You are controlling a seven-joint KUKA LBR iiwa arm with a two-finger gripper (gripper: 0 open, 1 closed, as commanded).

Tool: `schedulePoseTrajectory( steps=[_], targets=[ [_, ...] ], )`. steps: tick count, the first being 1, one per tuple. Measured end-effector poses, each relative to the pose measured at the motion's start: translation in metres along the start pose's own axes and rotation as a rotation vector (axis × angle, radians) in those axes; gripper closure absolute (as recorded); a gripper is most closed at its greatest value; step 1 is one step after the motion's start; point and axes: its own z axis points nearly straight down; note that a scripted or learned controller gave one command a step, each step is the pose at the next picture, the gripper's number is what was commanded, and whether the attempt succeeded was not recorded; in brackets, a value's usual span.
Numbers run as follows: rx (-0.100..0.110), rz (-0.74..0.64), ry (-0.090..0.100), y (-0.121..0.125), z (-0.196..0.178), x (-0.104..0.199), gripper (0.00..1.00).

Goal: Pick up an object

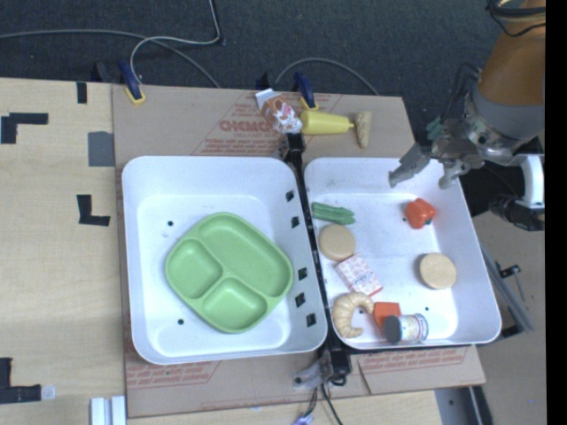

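The gripper [427, 168] hangs over the far right part of the right bin [474, 264]. Its two fingers are spread apart, and there is nothing between them.

Close to it, just on the near side, lies a small red thing [419, 212]. It is bright red-orange and lumpy, a bit like a little pepper or tomato, and it rests on the white floor of the bin. It is not touching the gripper.

More things lie in the same bin. A round tan cookie [437, 271] sits near the right wall. A green bean pod [333, 212] lies by the left wall, and a round tan biscuit [337, 242] sits just near it. A pink and white packet [358, 274] is in the middle. A croissant [351, 312], an orange block [386, 311] and a small jar [406, 328] lie together at the near side.

The left bin [146, 193] holds a green plate [229, 271] with three sections.
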Motion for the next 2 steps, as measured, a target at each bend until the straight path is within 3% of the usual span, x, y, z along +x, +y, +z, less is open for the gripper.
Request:
schedulePoseTrajectory(
  steps=[1, 2],
  targets=[
    [0.001, 0.002, -0.001, 0.033, 0.072, -0.085, 0.00],
    [0.003, 0.000, 0.002, 0.042, 0.172, -0.076, 0.00]
  ],
)
